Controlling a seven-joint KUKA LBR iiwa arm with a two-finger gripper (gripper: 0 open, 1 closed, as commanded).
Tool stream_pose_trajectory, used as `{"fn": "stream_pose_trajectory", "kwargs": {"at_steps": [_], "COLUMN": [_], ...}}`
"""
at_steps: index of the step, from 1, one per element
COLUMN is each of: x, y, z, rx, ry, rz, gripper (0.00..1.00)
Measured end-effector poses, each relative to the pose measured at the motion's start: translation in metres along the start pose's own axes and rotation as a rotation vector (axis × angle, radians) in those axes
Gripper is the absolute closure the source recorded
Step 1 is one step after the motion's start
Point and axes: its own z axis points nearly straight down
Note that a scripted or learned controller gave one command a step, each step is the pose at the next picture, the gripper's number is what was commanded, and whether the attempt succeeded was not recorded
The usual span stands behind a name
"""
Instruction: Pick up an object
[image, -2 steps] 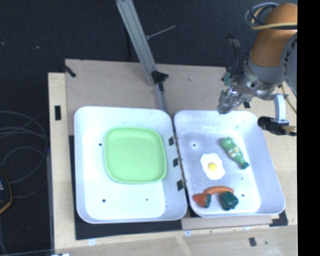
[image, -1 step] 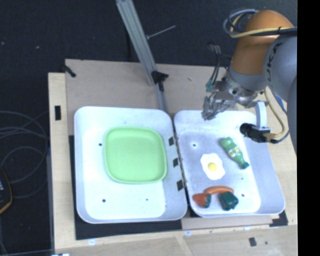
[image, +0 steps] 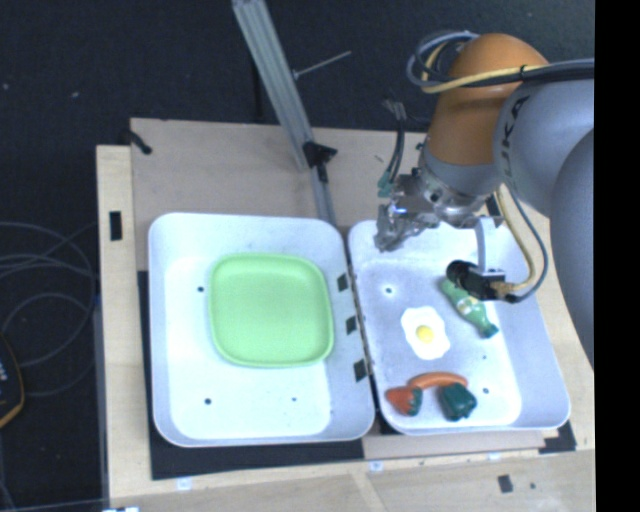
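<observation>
My gripper (image: 388, 236) hangs over the far left corner of the right bin (image: 530, 400), below the orange band of the arm. Nothing shows between its fingers. In that bin lie a fried egg (image: 426, 334) near the middle, a green bottle (image: 470, 308) with a black cap to the right of the egg, an orange-red sausage (image: 436, 381) and a red piece (image: 403, 400) near the front, and a dark green piece (image: 458, 401) beside them. All these lie in front of the gripper, apart from it.
The left bin (image: 180, 400) holds a light green square plate (image: 270, 309). A grey metal rod (image: 285, 95) slants down from the top to the bins' far edge. Cables loop from the wrist over the right bin's right side.
</observation>
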Motion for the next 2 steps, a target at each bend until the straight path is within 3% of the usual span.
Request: {"fn": "stream_pose_trajectory", "kwargs": {"at_steps": [2], "x": [0.111], "y": [-0.011], "z": [0.004], "rx": [0.000], "ry": [0.000], "rz": [-0.001], "gripper": [1.00]}}
